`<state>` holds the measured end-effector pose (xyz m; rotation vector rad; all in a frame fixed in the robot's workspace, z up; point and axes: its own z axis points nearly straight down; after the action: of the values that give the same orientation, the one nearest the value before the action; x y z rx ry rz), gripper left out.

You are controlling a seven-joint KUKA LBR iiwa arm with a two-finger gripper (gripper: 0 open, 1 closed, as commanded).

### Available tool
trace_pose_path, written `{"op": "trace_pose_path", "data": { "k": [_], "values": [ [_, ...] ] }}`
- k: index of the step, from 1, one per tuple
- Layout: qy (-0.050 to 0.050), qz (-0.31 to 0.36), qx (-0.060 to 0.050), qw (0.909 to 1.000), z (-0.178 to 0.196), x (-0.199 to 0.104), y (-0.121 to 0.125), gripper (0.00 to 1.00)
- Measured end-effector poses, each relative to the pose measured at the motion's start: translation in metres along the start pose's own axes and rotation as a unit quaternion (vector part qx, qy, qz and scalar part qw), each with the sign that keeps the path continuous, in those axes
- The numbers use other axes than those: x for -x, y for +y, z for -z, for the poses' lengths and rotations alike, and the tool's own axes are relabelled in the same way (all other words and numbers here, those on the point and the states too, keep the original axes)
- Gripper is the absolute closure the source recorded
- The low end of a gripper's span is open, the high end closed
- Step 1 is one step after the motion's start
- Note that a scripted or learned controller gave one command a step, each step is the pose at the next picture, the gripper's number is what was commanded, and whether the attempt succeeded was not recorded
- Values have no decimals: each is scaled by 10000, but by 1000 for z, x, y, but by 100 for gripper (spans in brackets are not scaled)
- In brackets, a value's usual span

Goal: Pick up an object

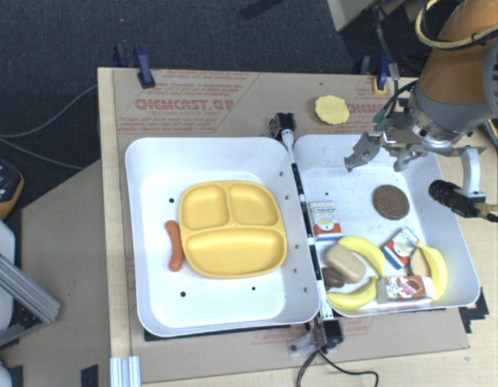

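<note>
Nearest me, the right bin (466, 293) crowds bananas (355, 295), a bread roll (346, 263) and cartons at its near end, so I'd target the brown cookie (391, 201) lying alone. Left bin (144, 240): yellow tray (231, 229), sausage (175, 244) beside it. At the far end my pincer (379, 156) hovers open, empty, arm slanting in from the right.

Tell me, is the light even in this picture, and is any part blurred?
Camera view: the light is soft and even; the yellow three-compartment plastic plate shows mild sheen; the two-finger metal gripper looks slightly soft, while the round brown cookie stays sharp.
</note>
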<state>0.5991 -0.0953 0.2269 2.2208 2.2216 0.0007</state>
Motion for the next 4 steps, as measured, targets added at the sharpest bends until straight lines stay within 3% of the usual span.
{"op": "trace_pose_path", "data": {
  "k": [1, 2, 3, 4],
  "values": [
    [-8, -21, -12, 10000, -58, 68, 18, 0],
    [-13, -9, 9, 10000, -145, 99, 11, 0],
    [13, -9, -14, 10000, -142, 118, -13, 0],
    [3, -2, 5, 10000, -131, 117, -11, 100]
  ]
}}
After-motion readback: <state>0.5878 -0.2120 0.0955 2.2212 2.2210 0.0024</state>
